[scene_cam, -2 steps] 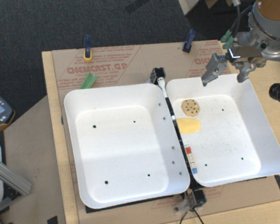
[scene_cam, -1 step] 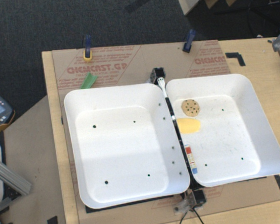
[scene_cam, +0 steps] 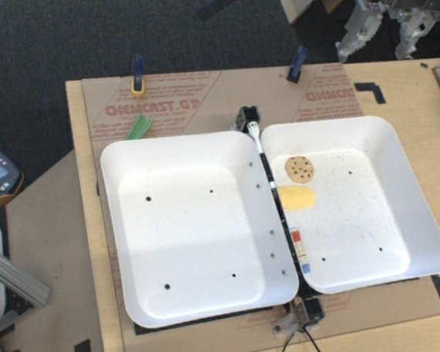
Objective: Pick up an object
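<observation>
A cookie (scene_cam: 300,169) and a yellow piece (scene_cam: 296,197) lay near the right bin's (scene_cam: 407,192) left wall, nothing blocking them. The hand (scene_cam: 382,28) hung beyond the worktop's (scene_cam: 93,222) far right corner, fingers apart, holding nothing.

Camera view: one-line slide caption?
Cookie and yellow piece lie in right bin; pincer raised beyond the bench.

The hand (scene_cam: 382,28) is cut off at the top edge.
</observation>
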Robot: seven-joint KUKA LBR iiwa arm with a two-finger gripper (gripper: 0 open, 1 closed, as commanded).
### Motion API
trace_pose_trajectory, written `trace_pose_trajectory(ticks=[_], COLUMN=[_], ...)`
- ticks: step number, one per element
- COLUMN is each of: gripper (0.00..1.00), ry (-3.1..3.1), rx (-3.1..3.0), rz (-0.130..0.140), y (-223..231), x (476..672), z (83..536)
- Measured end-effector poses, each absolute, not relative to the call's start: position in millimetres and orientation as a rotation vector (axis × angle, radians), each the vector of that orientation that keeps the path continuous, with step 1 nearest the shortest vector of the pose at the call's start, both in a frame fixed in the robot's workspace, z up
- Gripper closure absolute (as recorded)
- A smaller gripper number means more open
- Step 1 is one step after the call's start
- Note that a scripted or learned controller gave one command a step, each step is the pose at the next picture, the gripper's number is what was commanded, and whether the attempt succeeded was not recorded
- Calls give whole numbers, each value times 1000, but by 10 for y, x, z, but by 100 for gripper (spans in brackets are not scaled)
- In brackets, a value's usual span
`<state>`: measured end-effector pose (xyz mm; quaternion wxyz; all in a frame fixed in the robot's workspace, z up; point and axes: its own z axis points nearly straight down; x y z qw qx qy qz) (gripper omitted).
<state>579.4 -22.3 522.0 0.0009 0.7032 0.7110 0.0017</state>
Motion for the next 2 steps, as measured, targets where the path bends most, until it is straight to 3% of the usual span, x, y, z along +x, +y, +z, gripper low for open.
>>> trace_pose_trajectory(ticks=[1,2], gripper=[0,0], ry=[2226,2239], rx=[2210,2208], rz=[10,8], y=[404,1714], x=[6587,6654], z=[5353,5291])
